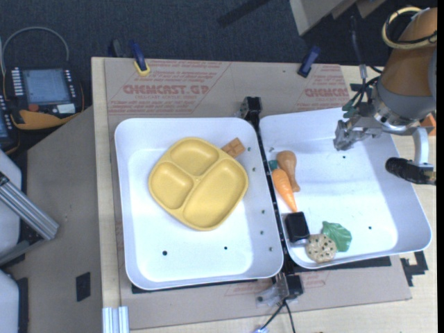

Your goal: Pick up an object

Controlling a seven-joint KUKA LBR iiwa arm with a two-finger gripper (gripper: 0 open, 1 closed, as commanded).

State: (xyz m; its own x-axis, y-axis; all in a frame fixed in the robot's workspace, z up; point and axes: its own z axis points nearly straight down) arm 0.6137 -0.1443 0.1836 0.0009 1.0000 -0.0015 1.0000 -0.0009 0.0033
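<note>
Hovering over the right bin's [388, 207] far side, my pincer [345, 139] grips nothing; its spread I cannot tell. Carrot [284, 189] lies by the left wall: light, stiff, probably slick; I'd pinch across its middle

Bright, even overhead light. White bins [194, 269] glowing close to washed out, soft sheen on yellow divided plate [199, 182]. Shadows short and faint, thin dark line under plate's lower rim. Floor beyond bench dark and murky. Focus a bit soft all over, cardboard lettering legible but fuzzy. Arm [409, 68] at right edge slightly blurred.
</note>
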